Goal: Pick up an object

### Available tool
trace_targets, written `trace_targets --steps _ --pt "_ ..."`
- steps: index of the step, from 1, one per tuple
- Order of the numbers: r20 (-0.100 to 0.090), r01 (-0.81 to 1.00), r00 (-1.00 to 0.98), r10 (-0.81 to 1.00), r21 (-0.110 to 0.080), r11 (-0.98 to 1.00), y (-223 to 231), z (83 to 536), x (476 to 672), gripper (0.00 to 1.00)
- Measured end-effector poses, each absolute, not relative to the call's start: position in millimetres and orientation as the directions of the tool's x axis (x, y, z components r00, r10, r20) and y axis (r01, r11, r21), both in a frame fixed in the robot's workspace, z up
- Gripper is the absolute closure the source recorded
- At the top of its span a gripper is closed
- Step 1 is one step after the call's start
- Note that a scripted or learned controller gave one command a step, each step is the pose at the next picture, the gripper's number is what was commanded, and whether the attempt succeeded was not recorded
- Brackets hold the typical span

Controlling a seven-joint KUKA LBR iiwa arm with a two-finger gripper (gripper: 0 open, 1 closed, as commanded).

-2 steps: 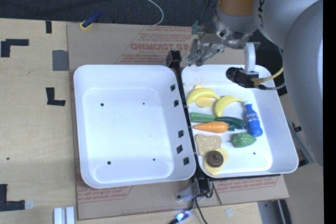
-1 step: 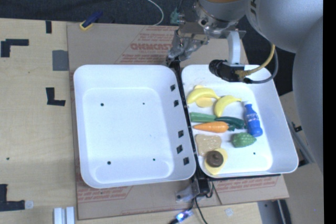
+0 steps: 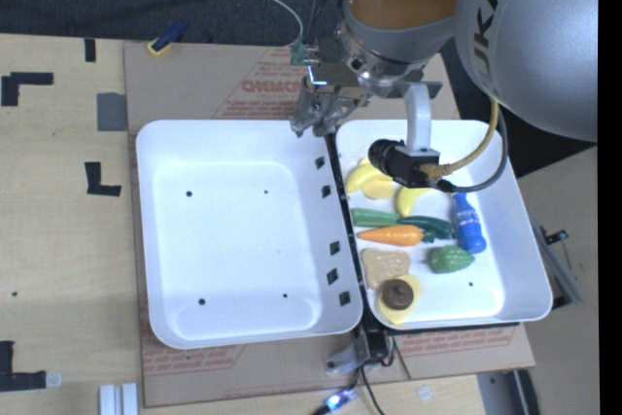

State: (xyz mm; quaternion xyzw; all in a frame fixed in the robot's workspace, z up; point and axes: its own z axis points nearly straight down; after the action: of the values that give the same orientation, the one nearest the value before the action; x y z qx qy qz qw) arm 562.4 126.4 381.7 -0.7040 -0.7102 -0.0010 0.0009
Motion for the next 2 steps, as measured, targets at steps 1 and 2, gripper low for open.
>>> trace_targets --steps 1,2 --pt "-0.002 1.000 -0.002 1.000 -0.004 0.002 129.1 357.1 549.7 1.00" --pt "0.000 1.000 -0.003 1.000 -0.002 0.003 133.6 369.7 517.2 1.00"
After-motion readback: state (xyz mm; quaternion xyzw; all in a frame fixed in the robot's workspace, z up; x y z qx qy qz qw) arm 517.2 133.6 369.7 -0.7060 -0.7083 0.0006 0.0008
